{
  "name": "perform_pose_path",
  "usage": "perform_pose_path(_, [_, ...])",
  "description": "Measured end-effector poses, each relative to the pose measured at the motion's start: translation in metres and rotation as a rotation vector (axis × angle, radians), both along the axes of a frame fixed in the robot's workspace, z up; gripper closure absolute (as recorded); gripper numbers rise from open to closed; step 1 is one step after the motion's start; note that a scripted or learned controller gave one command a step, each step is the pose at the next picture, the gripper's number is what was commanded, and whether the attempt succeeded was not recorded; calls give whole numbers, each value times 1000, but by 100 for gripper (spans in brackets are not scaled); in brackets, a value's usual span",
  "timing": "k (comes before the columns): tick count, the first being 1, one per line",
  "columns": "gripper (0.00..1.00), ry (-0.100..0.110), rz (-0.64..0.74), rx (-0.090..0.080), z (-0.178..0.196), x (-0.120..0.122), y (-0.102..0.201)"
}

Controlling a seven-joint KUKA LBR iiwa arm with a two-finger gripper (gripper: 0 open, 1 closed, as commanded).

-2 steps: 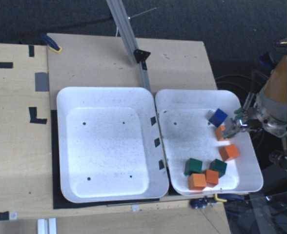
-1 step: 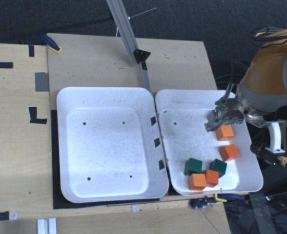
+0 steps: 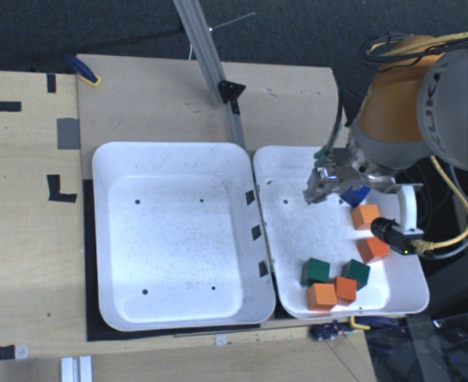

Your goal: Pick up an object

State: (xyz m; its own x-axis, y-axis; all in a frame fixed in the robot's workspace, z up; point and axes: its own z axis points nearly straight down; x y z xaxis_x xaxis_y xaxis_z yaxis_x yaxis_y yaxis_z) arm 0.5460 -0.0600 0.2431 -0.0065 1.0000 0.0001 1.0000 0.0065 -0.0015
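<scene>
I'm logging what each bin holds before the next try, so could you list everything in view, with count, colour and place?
bins: 2, white, side by side on the bench; left bin, right bin
orange blocks: 4, in the right bin; two at its right side, two near its front edge
green blocks: 2, dark green, right bin, toward the front
blue block: 1, right bin, partly hidden under the gripper
metal pole: 1, grey, slanting in from the top to the bins' back edge
bench: 1, tan wood with black marks
arm: 1, grey with orange band, from the right
gripper: 1, over the right bin's back part
</scene>
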Motion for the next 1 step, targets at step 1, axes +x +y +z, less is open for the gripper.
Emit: perform_pose_path(1, [100, 1, -3, 0, -12, 28, 43])
